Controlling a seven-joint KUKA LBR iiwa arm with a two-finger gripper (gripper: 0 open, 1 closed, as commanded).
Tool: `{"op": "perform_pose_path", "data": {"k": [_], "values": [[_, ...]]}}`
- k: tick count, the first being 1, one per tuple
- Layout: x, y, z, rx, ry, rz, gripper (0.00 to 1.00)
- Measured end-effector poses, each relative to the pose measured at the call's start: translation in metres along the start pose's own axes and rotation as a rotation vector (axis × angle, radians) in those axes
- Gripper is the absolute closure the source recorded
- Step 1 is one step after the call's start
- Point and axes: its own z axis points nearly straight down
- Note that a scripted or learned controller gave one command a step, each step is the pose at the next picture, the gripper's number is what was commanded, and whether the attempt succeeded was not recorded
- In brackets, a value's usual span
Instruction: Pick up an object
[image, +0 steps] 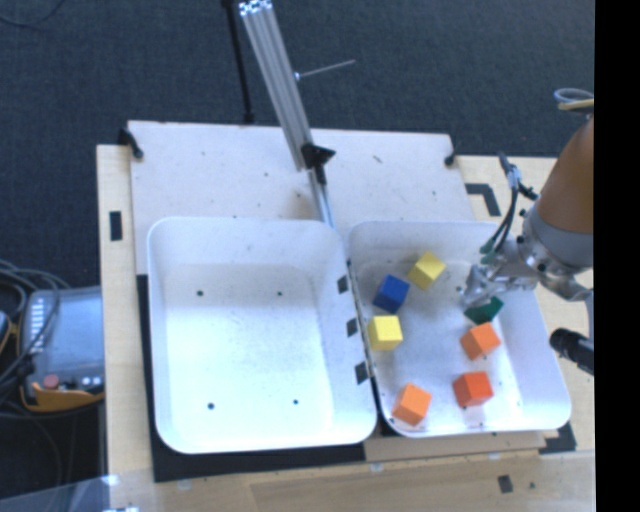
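The right bin (535, 400) holds several small blocks: a yellow one (428, 269) near the back, a blue one (391, 292), a second yellow one (385, 331) by the left wall, a green one (484, 310), and three orange ones (481, 340) (472, 388) (411, 403). My gripper (483, 291) hangs low over the bin, right above the green block and touching or nearly touching its top. From this angle I cannot make out whether the green block sits between the fingers.
The left bin (170, 250) lies beside the right one. A slanted metal pole (285, 95) rises from the back of the bench between the bins. A control pendant (60, 350) and cables lie off the bench on the left.
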Motion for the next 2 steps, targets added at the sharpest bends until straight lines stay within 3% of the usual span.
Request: {"op": "perform_pose_path", "data": {"k": [1, 2], "values": [[-0.001, 0.002, -0.041, 0.003, 0.001, -0.003, 1.00], [0.052, 0.012, -0.024, 0.009, 0.003, -0.006, 1.00]]}}
